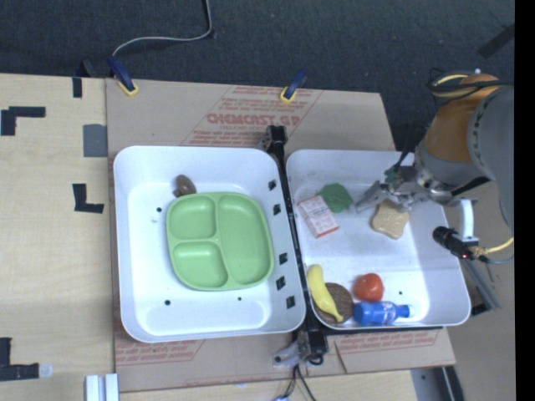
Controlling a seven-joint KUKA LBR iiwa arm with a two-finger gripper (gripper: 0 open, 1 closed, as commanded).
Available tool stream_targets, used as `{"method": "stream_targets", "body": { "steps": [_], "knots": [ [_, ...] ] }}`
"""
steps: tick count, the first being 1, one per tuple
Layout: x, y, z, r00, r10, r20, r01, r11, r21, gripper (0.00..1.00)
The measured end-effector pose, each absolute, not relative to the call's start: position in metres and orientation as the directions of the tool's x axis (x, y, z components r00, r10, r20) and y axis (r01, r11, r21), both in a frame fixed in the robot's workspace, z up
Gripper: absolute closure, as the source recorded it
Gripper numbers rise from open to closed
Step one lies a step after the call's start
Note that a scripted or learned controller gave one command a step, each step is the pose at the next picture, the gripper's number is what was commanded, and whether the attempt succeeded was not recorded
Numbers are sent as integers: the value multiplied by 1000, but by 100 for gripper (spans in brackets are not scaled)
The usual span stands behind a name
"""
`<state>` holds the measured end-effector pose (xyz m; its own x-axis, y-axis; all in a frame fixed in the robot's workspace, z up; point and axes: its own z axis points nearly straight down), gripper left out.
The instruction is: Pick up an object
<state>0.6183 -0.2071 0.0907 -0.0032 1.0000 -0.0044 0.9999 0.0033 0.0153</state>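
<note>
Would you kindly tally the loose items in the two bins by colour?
Green: 2, divided plate, round piece
Brown: 2
Tan: 1
Yellow: 1, banana
Red: 1
Blue: 1, bottle
Pink: 1, packet
Total: 9

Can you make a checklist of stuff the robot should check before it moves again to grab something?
1. Is the hand over the bin that has things to grab? Ok: it is over the right bin, above a tan sponge-like piece.
2. Is anything between its fingers already? Cannot tell: they are too small and blurred.
3. Is the tan piece free of its neighbours? Ok: it lies apart from the green lump and the red-and-white box.
4. Are the front things easy to take one at a time? Not ok: the banana, brown disc, tomato and blue bottle crowd together.
5. Is the green plate out of the way? Ok: it sits in the left bin.
</note>
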Motion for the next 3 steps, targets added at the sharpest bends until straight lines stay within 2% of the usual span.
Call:
{"method": "stream_targets", "body": {
  "steps": [1,2,3],
  "knots": [
    [596,-224,181,-1,1000,-2,1000,1,2,0],
    [594,-203,96,-1,1000,-2,1000,1,2,0],
    [595,-203,106,-1,1000,-4,1000,1,6,100]
  ]
}}
